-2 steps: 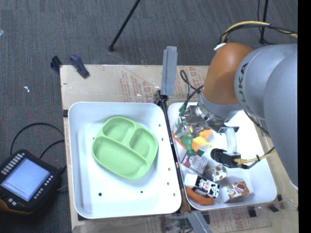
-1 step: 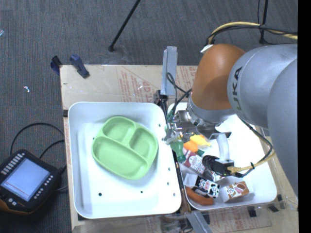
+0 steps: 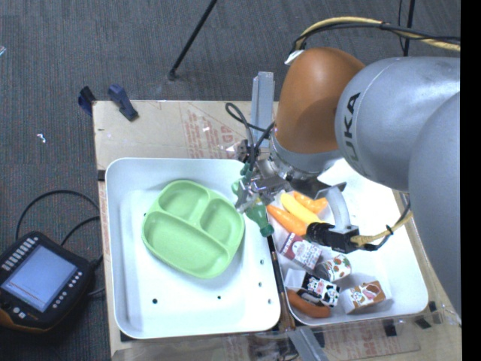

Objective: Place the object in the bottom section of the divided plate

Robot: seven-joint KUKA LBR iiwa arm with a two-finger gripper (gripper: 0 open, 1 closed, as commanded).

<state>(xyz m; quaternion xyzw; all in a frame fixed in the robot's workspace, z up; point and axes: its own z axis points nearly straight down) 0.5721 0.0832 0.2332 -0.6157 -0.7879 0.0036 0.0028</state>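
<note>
The tool (image 3: pixel 252 194) seems clamped on a small green object (image 3: pixel 260 218), stubby and glossy, just right of the green divided plate (image 3: pixel 194 228).

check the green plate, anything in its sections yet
Empty. The green plate lies flat in the left bin, and all three sections show bare green. The gripper is at the plate's right edge.

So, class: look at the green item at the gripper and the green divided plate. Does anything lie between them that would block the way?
Nothing visible does. The green item sits at the gripper, over the seam between the two bins, just right of the divided plate. The left bin's floor between them is bare, and the plate's sections hold nothing.
</note>
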